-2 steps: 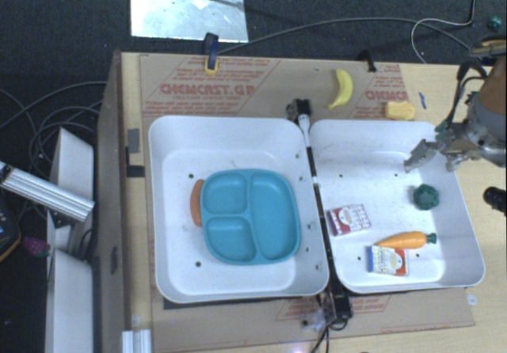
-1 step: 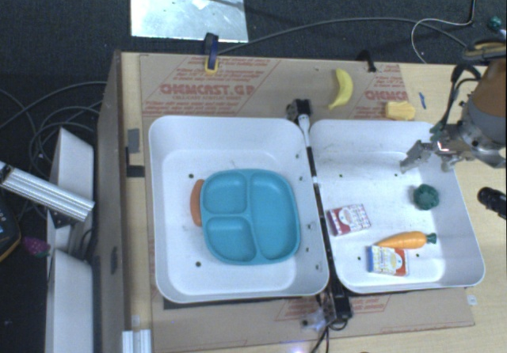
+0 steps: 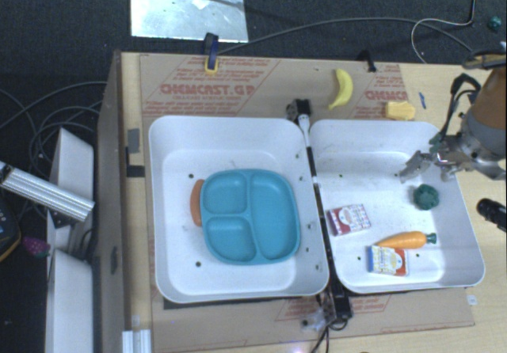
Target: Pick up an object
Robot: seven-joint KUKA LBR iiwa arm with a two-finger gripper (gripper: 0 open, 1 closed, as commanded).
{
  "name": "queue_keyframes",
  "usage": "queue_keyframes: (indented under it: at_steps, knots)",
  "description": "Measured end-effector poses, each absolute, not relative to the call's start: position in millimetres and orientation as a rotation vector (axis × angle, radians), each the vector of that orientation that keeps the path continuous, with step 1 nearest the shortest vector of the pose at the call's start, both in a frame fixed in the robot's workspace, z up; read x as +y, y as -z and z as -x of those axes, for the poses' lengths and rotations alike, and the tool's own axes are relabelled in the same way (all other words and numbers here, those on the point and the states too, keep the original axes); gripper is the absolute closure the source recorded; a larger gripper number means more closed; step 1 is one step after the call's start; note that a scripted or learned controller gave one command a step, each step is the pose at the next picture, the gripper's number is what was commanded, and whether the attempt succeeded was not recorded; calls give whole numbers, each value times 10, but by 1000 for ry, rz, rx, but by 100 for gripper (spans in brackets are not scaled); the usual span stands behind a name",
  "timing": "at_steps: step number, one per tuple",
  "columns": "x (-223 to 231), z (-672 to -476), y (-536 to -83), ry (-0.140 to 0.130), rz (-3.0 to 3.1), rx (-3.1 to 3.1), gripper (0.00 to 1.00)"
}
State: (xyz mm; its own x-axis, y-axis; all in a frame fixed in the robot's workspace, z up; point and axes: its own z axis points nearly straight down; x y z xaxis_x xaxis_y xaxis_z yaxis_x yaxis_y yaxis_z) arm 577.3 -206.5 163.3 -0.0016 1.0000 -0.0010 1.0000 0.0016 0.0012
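Note:
The right bin [image 3: 467,264] holds a dark green ball [image 3: 426,196], an orange carrot [image 3: 405,240], a red-and-white carton [image 3: 348,220] and a small white-and-orange box [image 3: 387,260]. My gripper [image 3: 432,167] hangs over the bin's far right part, just above the green ball in the view. Its fingers stand open with nothing between them. In the left bin [image 3: 170,185] lies a blue divided plate [image 3: 249,214]. An orange-brown sausage-like piece [image 3: 195,201] rests against the plate's left side.
A yellow banana [image 3: 342,89] and a yellow block [image 3: 401,111] lie on the cardboard behind the right bin. A black divider [image 3: 315,193] runs between the bins. Cables trail at the back right.

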Motion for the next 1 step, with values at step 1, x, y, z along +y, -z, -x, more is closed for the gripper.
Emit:
queue_keyframes:
  at_steps: [1]
  knots:
    - [-2063, -5713, -1503, 0, -2219, 2222, 0]
